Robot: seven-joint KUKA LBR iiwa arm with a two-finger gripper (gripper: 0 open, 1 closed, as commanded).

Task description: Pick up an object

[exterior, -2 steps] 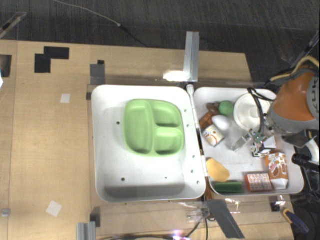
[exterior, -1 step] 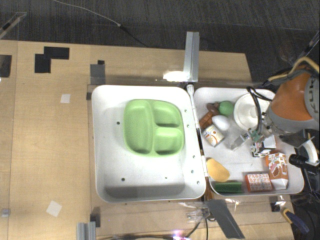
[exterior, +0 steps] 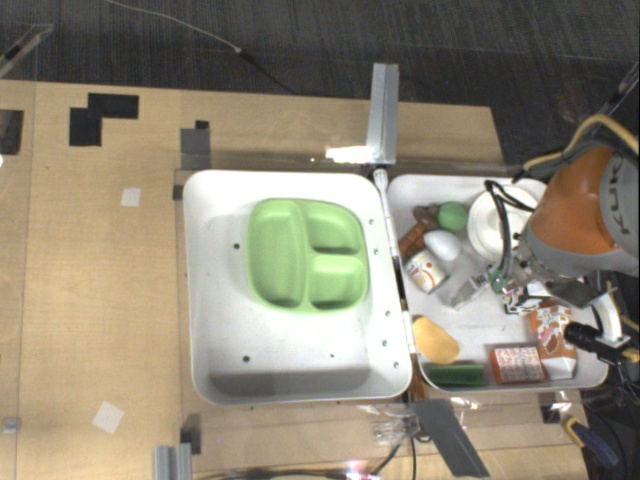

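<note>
The right bin [exterior: 590, 376] holds several small objects. Along its left side lie a brown bottle [exterior: 415, 230], a green ball [exterior: 453, 215] and a white bottle with an orange label [exterior: 430, 266]. A white bowl [exterior: 490, 221] sits at the back, partly under the arm. A yellow piece [exterior: 436, 340], a dark green stick [exterior: 455, 374], a red box [exterior: 517, 363] and an orange packet [exterior: 552, 326] lie toward the front. My gripper [exterior: 468, 289] hangs low in the middle of this bin, just right of the white bottle. Nothing shows as held in it.
The left bin [exterior: 215, 268] holds a light green divided plate [exterior: 305, 254]. A metal post [exterior: 383, 118] stands behind the wall between the bins. The orange-banded arm [exterior: 575, 218] covers the right bin's back right corner, with cables beside it.
</note>
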